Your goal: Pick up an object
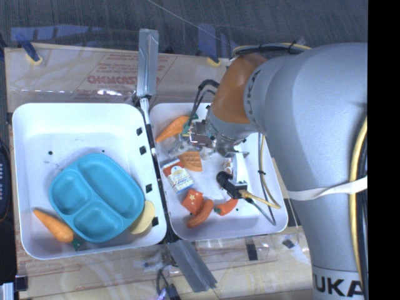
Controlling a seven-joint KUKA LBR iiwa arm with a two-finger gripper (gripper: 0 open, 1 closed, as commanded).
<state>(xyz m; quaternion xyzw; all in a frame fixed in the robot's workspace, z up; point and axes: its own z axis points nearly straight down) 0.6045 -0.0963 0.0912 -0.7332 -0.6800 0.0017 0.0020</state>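
Worktop [75,74]: brown, bearing two shallow white bins side by side, with a grey divider bar [148,61] rising between them at the far edge.

Left bin [37,124]: blue sectioned plate [97,195] lying near the front; carrot [53,225] at the front left corner, touching the plate's edge; pale yellow piece [145,217], perhaps a banana, tucked against the plate's right side by the bin wall.

Right bin [275,214]: carrot [172,129] at the far left, tilted; waffle-like orange wedge [192,161] near the middle; small printed carton [181,179] just in front of it; red pepper-like piece [192,200] and an orange sausage shape [200,214] near the front, touching; small red chilli [226,207] beside them.

Arm [312,124]: grey with an orange band [231,95], reaching in from the right over the right bin. Jaws [201,133] low over the bin's far half, just beside the carrot and above the wedge; state of the jaws cannot be told, nothing seen between them.
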